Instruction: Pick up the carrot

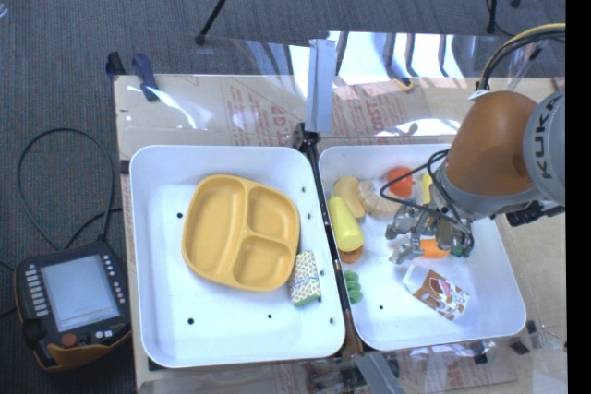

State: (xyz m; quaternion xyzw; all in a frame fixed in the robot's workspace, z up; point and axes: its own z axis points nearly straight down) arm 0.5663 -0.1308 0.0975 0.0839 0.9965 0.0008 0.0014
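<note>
Nearest the camera, a grey teach pendant [72, 300] with a pale screen lies on the carpet, left of the desk [212, 111].

In the left bin [152, 189] a yellow divided plate [242, 232] sits near the middle, and a small patterned packet [306, 278] lies just beside the plate's lower right edge, close to the wall between the bins.

In the right bin [499, 309] the nearest item is a white snack packet with a brown and orange print [438, 292], lying flat. Left of it, by the dividing wall, are some small green pieces [352, 285] and a yellow corn-like toy [345, 224] lying lengthwise.

The jaws [427, 240] hang just above the printed packet — metal parts crowd the tips, and whether they are apart or together cannot be told. An orange piece, apparently the carrot [431, 245], shows right at the tips, partly hidden by them; whether it is gripped is not clear.

Farther back lie a pale, potato-like piece [348, 190] touching a cream one [376, 198], and a red-orange round item [400, 181] — close under the arm's orange band [494, 141].
</note>
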